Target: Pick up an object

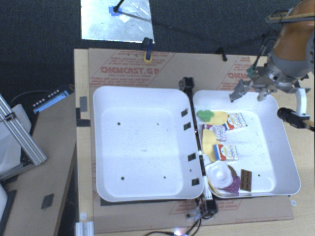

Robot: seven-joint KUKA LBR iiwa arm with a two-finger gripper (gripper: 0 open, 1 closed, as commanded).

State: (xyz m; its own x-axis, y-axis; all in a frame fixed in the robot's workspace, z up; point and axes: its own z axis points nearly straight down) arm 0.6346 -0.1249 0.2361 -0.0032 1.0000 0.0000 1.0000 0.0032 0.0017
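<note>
**A:** Camera view, then: where is the pincer (250,95)?

**B:** Up over the far rim of the right bin (280,146), on the grey arm (290,48) with its orange band. Its two metal fingers are spread apart, tips pointing down, with nothing between them.

**A:** And things it could pick up?

**B:** All below it and toward the near-left, along the bin's inner wall. Nearest is a bumpy green lump (205,115), soft-looking, down-left of the fingertips. Beside that lies a small flat carton (236,120) with red and blue print, almost straight under the pincer (though well apart from it).

**A:** Further off?

**B:** A second printed carton (219,132), then a third (227,153) lying on a smooth yellow shape (209,142), long and curved. Farthest from the pincer, in the near corner, sits a round glossy white cup (219,174), a purple scrap (235,185) touching it, and a flat dark-brown bar (246,179) just beside.

**A:** The other bin?

**B:** The left bin (142,146) is shallow white plastic with rounded corners, well to the pincer's left.
</note>
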